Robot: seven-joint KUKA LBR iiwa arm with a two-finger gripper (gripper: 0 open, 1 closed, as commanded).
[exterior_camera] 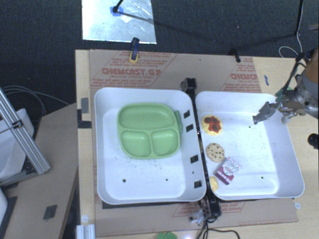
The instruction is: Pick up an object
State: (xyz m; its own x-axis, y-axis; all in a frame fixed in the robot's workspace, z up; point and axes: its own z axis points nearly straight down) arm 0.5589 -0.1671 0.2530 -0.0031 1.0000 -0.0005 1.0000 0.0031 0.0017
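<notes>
The claw [260, 116] hangs over the upper right part of the right bin [286, 148], reaching in from the right edge, its dark fingertip end pointing left and down toward the bin floor; whether it is spread or pressed together cannot be told from up here, and nothing shows between its tips. Behind it the grey wrist runs off to the right. Out from the claw, the bin floor directly under it is bare white with a few dark specks. The objects sit well apart from it, lined up along the right bin's left wall: a red and yellow piece of toy food [212, 125] at the top, a round speckled cookie [215, 152] just below, then a small pink and white packet [228, 170] lying tilted, and beside it, tucked against the wall, a small yellow piece [213, 183] that is partly hidden. Across the divider, the left bin [107, 183] carries a green divided tray [149, 130], one long compartment on top and two smaller ones beneath, lying flat. Both bins rest on a brown board with red printing [129, 71] on the desk [60, 133], and a shiny metal sheet [118, 14] lies on the dark floor beyond.
</notes>
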